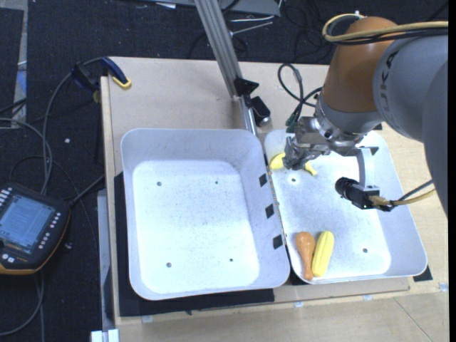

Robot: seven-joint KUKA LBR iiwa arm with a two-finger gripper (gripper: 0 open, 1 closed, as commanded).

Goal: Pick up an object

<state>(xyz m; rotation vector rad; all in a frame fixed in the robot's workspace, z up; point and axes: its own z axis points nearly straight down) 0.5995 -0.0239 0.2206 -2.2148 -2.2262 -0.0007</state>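
Observation:
My gripper [294,159] is low over the back left corner of the right bin [399,212], close to the wall shared with the left bin. A small yellow object [276,162] pokes out on both sides of the gripper's tip, touching or just under it. I cannot make out whether it is held. Near the right bin's front edge an orange carrot-shaped toy [305,252] and a yellow corn-shaped toy [323,253] lie side by side. The grey arm with its orange band [356,55] reaches in from the upper right.
The left bin [192,212] sits beside the right one. A slanted metal rail [221,41] comes down to the bins' back edge. A black fitting on a cable [356,191] hangs over the right bin. A pendant [25,223] lies off the bench at left.

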